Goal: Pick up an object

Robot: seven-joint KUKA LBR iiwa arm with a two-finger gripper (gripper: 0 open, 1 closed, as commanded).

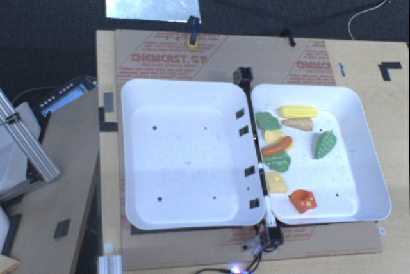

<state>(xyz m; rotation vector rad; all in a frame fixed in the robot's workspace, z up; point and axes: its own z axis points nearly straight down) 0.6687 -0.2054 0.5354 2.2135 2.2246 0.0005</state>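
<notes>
- Toy food pieces, nine in all, lie in the right bin, mostly on its side towards the left bin.
- The red sausage lies at a slant near the middle of that group; every place below is given from it.
- Touching it on the far side is a pale yellow piece, and beyond that a dark green leaf.
- Farther back and to the right, a yellow corn cob lies crosswise, with a tan piece just beside it on the near side.
- To the right of the sausage, apart from it, a green bumpy vegetable stands alone.
- Just on its near side is a second green leaf, then a yellow wedge.
- Nearer still and to the right, a red pepper piece lies apart.
- To the sausage's left, a black seam with clips joins the two bins.
- Both bins rest on a printed cardboard sheet.
</notes>
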